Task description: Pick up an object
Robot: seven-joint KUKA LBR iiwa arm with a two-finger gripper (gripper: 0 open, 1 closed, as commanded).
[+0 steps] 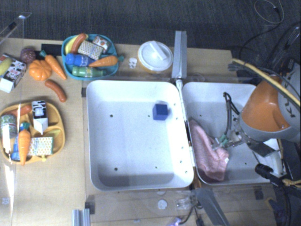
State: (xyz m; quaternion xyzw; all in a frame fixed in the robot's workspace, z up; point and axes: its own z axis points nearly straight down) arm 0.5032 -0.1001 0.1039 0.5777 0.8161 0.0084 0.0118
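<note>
Dark carpet lies behind a pale wooden tabletop (70,192) that carries two white bins side by side. In the right bin (207,98) the gripper (225,142) hangs low, its fingers touching the upper edge of a crumpled pink cloth (207,154) — whether they are clenched on it or released I cannot tell, since the parts are small and dim there. Well to the fingers' left, a blue cube (161,111) sits in the left bin (117,173). Far left of the fingers — a blue bowl (89,55) and a yellow tray (59,131) of toy food. The arm's orange band (265,109) hides part of the right bin.
</note>
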